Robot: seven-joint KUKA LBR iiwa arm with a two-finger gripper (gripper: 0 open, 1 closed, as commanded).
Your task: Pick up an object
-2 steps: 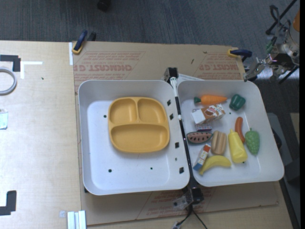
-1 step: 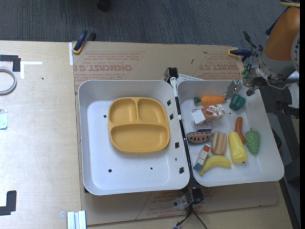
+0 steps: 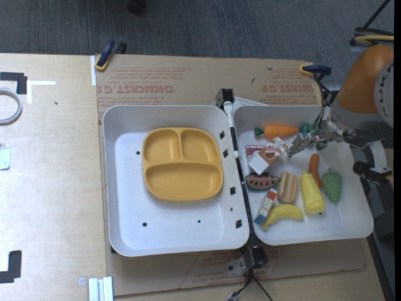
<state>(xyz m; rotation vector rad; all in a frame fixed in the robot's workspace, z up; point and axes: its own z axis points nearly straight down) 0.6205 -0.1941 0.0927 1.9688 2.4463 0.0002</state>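
Note:
My gripper (image 3: 296, 144) hangs low over the back of the right bin (image 3: 351, 227), reaching in from the right. It sits just right of a small white and red toy (image 3: 276, 149) and below an orange carrot (image 3: 279, 131). A teal piece (image 3: 305, 129) lies close behind it. I see nothing held. Nearer the front lie a red chili (image 3: 314, 167), a green vegetable (image 3: 332, 186), a yellow corn-like piece (image 3: 311, 194), a tan bread roll (image 3: 287, 187), a banana (image 3: 284, 215) and a dark watermelon slice (image 3: 262, 182).
The left bin (image 3: 125, 231) holds a yellow divided plate (image 3: 183, 165). A white box (image 3: 258, 164) and a small bottle (image 3: 268, 202) lie near the divider between the bins. The arm's orange band (image 3: 368, 74) rises at the right edge. Cardboard lies under both bins.

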